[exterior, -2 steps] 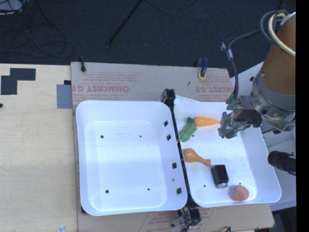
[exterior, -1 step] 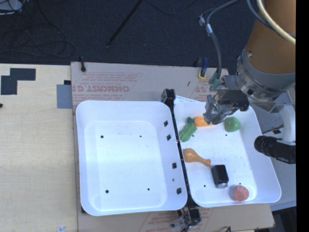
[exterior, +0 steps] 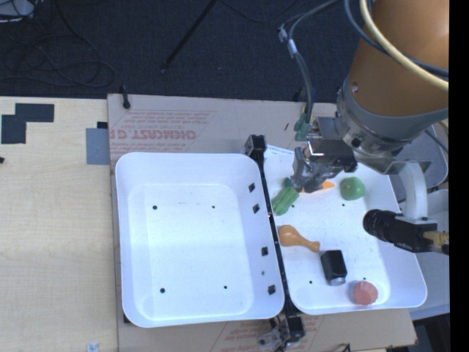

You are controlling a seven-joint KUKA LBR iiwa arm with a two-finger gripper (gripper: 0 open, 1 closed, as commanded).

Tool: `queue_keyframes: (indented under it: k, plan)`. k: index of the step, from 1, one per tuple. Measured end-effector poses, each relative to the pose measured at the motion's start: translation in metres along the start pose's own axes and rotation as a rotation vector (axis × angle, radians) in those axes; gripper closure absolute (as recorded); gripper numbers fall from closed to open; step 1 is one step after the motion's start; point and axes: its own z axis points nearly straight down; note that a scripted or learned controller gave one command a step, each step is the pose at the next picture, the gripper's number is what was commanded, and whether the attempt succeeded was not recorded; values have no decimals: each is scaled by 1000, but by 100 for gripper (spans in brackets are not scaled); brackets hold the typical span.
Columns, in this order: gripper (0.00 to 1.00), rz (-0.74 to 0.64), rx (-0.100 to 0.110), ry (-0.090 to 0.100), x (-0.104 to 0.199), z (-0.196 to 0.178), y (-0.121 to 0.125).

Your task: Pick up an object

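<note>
light wooden bench (exterior: 51, 255) under a cardboard sheet (exterior: 190, 123) bearing two white bins (exterior: 139, 169) side by side

Two white bins (exterior: 139, 169) sat side by side on cardboard sheet (exterior: 183, 127), over pale wooden bench (exterior: 51, 233). Black cables (exterior: 66, 28) lay on dark floor behind.

Two bins stand side by side on a cardboard sheet (exterior: 183, 127) — the left bin (exterior: 132, 174) and the right bin (exterior: 410, 284), touching along a middle divider (exterior: 267, 226). The things all lie in the right bin. Near the divider, at the far part, lies a long vegetable (exterior: 284, 199); the gripper (exterior: 311, 176) hangs just beside it. To the right of it lies a round fruit (exterior: 352, 188). Nearer the front lies a pear-shaped toy (exterior: 297, 237), then a small block (exterior: 334, 266) — and a ball (exterior: 364, 292) at the front right.
</note>
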Motion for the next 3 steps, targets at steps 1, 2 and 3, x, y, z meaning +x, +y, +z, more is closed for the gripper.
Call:
queue_keyframes:
  k: [1,2,3]
  plan:
    - [100,1,-10,2,22,-88,12]
    - [100,0,1,-1,53,-82,-1]
    - [100,2,-1,-1,70,-82,0]
